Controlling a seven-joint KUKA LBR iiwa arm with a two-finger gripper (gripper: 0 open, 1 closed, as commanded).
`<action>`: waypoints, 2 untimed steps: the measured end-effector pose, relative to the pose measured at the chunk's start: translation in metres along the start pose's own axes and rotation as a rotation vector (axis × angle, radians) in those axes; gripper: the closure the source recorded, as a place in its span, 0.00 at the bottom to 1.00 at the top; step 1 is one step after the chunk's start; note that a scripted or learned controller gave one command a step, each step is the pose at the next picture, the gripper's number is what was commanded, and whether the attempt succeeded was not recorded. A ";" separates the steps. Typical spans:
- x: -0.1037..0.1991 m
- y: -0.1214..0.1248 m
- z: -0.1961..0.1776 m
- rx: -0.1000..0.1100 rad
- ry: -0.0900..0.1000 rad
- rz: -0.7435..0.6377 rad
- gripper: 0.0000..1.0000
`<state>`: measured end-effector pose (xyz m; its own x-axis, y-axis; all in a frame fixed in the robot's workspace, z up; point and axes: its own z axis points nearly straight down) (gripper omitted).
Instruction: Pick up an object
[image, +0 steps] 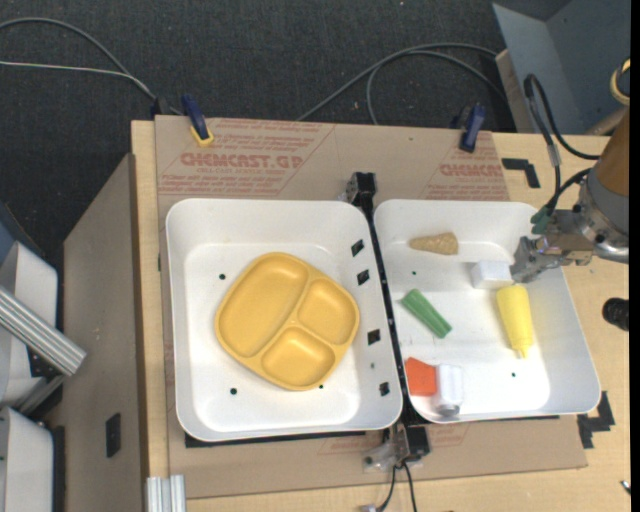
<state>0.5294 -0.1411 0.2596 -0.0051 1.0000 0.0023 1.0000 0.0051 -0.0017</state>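
The right bin (560, 395) holds several objects. A tan wedge-shaped piece (433, 243) lies near the far wall, with a small white block (490, 273) to its right. A green bar (426, 312) lies near the middle and a yellow bottle (516, 317) to its right. An orange and white item (433, 381) rests at the near edge. My gripper (528, 264) hangs over the bin's far right part, just right of the white block and just above the top of the yellow bottle. Nothing shows in its grasp.
The left bin (190, 300) holds a yellow divided plate (288, 320). A black divider with clips (375, 300) runs between the bins. The arm's grey body (610, 210) comes in from the right. Cables (545, 110) trail behind the bench.
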 end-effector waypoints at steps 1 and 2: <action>0.054 -0.001 -0.003 0.000 0.000 -0.001 1.00; 0.106 -0.014 0.013 0.003 0.001 -0.001 1.00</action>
<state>0.5149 -0.0350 0.2465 -0.0057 1.0000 0.0033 1.0000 0.0057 -0.0048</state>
